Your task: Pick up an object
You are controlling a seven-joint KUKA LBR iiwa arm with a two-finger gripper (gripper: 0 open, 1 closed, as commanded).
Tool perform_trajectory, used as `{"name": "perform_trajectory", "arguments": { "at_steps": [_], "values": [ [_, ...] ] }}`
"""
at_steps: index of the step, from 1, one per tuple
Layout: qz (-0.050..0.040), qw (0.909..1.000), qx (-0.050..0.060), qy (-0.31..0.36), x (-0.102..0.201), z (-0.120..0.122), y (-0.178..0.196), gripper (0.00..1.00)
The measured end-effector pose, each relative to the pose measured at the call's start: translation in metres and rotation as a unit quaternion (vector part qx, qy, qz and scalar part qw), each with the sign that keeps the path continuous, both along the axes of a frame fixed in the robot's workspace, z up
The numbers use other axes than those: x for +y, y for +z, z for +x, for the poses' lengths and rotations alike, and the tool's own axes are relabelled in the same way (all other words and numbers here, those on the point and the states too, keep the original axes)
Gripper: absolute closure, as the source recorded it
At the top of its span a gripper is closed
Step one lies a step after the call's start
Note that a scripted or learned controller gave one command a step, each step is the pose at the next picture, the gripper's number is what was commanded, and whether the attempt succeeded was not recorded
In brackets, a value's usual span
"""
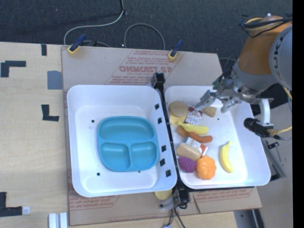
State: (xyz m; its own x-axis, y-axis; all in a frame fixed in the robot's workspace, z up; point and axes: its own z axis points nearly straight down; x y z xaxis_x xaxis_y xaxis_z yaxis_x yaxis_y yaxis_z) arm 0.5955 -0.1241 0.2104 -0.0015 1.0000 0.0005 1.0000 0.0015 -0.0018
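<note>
- the tool (207, 105) is seen at the end of the grey arm (266, 51), low over the upper part of the right bin (247, 175), with the wrist toward the right and the fingers directed down and to the left.
- whether the tool is apart or together cannot be told; nothing is seen clamped between its tips.
- directly at the tool tip a small red-and-white item (193, 117) is found, touching or just beside it; contact cannot be confirmed.
- just above and to the left of the tip a round tan piece (178, 109) is located, near the wall between the bins.
- below the tip a yellow banana-like piece (194, 128) lies with its long axis running left to right, roughly across the tool's line of approach.
- further down, a sausage (199, 138), a purple piece (186, 164) and an orange pumpkin (206, 167) are clustered.
- a second banana (225, 158) lies apart to the right, long axis near vertical in the view.
- the left bin (80, 141) carries a blue divided tray (127, 143), well apart from the tool.
</note>
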Motion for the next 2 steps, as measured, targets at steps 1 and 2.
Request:
{"name": "perform_trajectory", "arguments": {
  "at_steps": [1,2],
  "values": [
    [-0.0005,1.0,0.003,-0.003,-0.047,-0.029,-0.066,0.0],
    [0.0001,1.0,0.007,-0.001,-0.01,0.063,-0.121,0.0]
  ]
}}
